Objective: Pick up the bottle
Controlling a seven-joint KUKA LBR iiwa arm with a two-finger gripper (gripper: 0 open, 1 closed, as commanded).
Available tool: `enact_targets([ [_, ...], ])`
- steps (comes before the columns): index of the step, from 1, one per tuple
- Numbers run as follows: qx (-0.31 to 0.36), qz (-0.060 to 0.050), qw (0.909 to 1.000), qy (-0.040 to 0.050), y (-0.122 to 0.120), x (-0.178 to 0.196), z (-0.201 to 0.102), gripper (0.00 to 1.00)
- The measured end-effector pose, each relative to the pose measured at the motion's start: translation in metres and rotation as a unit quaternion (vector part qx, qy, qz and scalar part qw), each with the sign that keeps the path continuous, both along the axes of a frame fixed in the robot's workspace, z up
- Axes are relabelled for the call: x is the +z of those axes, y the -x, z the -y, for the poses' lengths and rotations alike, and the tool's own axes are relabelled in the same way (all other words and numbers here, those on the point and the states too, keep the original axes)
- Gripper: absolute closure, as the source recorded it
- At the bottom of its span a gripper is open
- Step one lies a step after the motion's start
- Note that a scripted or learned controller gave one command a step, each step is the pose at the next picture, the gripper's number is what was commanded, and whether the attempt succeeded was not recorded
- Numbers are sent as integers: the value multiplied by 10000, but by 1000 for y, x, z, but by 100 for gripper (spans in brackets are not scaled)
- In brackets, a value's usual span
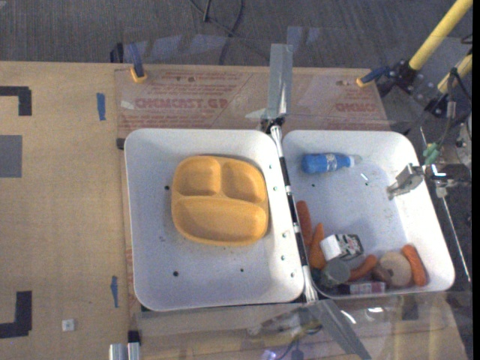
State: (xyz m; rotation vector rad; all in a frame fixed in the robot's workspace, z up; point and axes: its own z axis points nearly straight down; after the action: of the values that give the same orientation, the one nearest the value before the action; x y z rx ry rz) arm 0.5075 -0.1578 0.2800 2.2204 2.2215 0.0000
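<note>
My gripper (406, 180) hangs at the right bin's (375, 142) right edge, whether open or shut I cannot tell, while the bottle (326, 163) lies near its far edge.

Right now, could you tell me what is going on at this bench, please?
A robot arm is meant to pick up the blue bottle, which lies on its side near the far edge of the right bin. The gripper is over that bin's right side, well apart from the bottle and holding nothing. Carrots and other small items sit at the bin's near end. The left bin holds an orange divided tray.
</note>
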Motion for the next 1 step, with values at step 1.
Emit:
enact_targets([
  [1, -174, 11, 9998, 2, -101, -1, -8, 0],
])
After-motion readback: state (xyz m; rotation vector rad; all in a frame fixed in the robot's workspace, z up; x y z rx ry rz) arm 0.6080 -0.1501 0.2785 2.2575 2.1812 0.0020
